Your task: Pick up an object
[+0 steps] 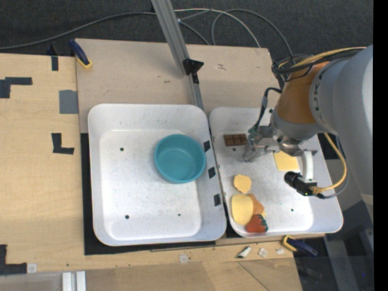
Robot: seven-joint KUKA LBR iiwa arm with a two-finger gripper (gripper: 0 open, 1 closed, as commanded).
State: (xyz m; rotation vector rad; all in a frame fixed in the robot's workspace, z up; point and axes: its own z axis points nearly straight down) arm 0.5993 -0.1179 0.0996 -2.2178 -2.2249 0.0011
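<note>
Right bin (315, 223) holds the pickable stuff. Brown chocolate-bar piece (234, 140) lies at its upper left, near the divider. Yellow flat square (285, 160), cheese-slice look, sits mid-bin, partly under the arm. Small pale yellow piece (242, 183) below the bar; just beneath it a larger yellow rounded item (242, 208), touching an orange piece (257, 207) and a red strawberry-like item (257, 225) at the lower edge.

Gripper (253, 148) hangs low over the right bin, between the chocolate piece and the yellow square, just beside the bar's right end. Nothing visible between its fingers; can't tell whether they're spread or closed from this angle.

Arm (315, 96): grey, orange band above the wrist, cables looped round it, coming in from the right.

Left bin (109, 180): one teal bowl (179, 157), upright, at right of centre, well apart from the rest.

Counter (36, 180) is light wood with dark tape marks on the left. Slanted metal pole (176, 38) rises behind the bins. Blue-and-yellow clamps at top left (80, 53) and bottom right (298, 244). Dark floor behind, cables (200, 17) trailing across.
</note>
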